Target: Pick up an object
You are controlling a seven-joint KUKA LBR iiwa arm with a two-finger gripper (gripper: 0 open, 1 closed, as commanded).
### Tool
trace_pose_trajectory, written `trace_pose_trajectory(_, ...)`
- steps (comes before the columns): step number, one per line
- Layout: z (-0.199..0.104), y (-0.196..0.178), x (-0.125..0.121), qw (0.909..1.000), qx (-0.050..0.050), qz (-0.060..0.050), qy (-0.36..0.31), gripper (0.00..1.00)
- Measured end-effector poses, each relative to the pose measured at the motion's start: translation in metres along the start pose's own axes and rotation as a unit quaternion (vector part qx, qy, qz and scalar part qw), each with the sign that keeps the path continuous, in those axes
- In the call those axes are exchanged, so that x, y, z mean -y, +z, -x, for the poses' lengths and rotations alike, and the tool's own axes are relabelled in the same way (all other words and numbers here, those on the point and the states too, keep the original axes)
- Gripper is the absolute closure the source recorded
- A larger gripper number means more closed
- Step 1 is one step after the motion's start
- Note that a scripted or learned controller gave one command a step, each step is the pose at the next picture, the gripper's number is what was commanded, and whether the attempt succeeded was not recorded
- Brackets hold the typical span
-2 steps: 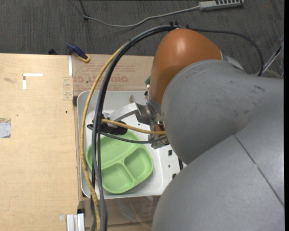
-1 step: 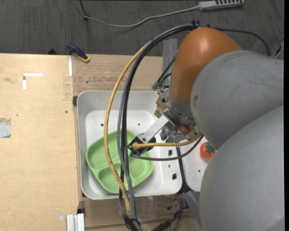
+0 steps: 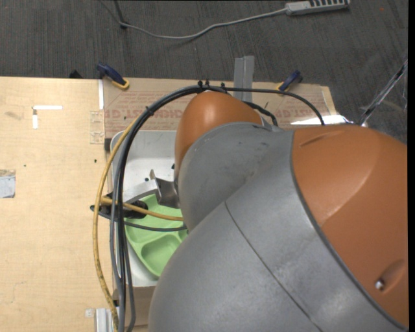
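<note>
Over green tray [image 3: 152,241], end effector [image 3: 163,188], arm-hidden

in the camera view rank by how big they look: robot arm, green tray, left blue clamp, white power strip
1. robot arm, though it looms nearest the camera
2. green tray, partly hidden by the arm
3. white power strip and left blue clamp: too alike to rank

A: Count, arm [image 3: 279,220]?
B: One, grey and orange.

A: White bins [image 3: 139,162]?
B: One in sight.

A: Green divided trays [image 3: 152,243]?
B: One, in that bin.

A: Clamps on the surface [image 3: 45,214]?
B: Two, blue with orange tips: one [image 3: 111,75] at the cardboard's left corner, one [image 3: 290,80] at its right.

A: Cardboard sheets [image 3: 155,107]?
B: One.

A: Cables?
B: Several black [image 3: 122,259], one yellow [image 3: 97,246]; one grey [image 3: 194,31] on the floor, leading to one power strip [image 3: 318,6].

A: Tape strips?
B: One white [image 3: 47,108].
</note>
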State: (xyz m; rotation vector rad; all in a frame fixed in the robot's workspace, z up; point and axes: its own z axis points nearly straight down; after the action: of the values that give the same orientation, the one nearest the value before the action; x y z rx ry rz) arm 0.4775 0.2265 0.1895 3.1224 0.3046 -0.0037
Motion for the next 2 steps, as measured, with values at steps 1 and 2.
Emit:
trace_pose_trajectory(1, 0.000, -0.168, 0.001, 0.9884, -0.001, 0.000, -0.152, 1.00)
trace_pose_trajectory(2, 0.003, -0.027, -0.015, 0.9444, 0.001, 0.000, -0.329, 1.00)
